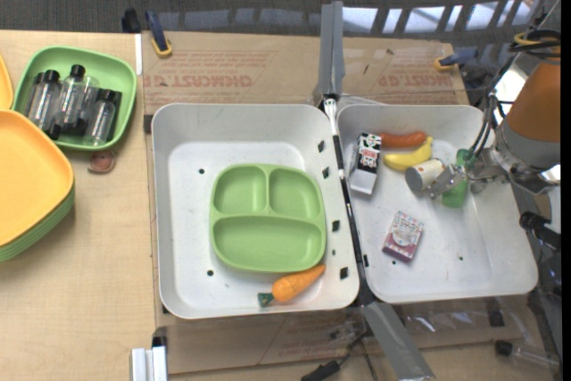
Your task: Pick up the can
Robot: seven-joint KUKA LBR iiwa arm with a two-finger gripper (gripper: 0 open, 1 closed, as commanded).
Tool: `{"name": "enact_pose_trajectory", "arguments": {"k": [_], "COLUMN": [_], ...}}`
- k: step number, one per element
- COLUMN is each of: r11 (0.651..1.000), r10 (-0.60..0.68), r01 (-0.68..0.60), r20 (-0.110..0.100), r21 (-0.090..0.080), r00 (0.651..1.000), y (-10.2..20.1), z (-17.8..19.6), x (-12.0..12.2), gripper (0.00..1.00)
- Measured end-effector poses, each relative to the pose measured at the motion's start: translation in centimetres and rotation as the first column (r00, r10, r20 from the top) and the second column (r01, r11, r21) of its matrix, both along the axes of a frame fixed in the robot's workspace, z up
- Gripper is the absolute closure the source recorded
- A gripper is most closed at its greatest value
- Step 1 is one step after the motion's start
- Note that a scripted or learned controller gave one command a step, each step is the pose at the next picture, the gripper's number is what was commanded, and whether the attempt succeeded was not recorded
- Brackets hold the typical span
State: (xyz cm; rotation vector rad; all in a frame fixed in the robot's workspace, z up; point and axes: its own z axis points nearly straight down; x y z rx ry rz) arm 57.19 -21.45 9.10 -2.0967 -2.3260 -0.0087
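The can (425, 176) is silver-grey and lies on its side in the right bin (500, 281), just below a banana (407, 157). My gripper (470, 170) reaches in from the right and hovers at the can's right end, close to it. A small green object (455, 192) sits directly beneath the gripper, partly hidden by it. I cannot make out whether anything is held.
The right bin also holds a red pepper (403, 139), a small carton (366, 161) by the left wall and a pink packet (403, 237). The left bin (178, 192) holds a green divided plate (268, 219) and a carrot (296, 283).
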Motion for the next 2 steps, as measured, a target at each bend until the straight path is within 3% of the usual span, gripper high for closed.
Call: {"name": "enact_pose_trajectory", "arguments": {"k": [1, 2], "r11": [1.0, 1.0], "r10": [0.019, 0.022], "r01": [-0.019, -0.022], "r20": [-0.014, -0.01], "r21": [-0.009, -0.012], "r00": [1.0, 1.0], "y": [3.0, 2.98], "z": [0.21, 1.1], "x": [2.52, 2.62], "gripper": [0.0, 1.0]}}
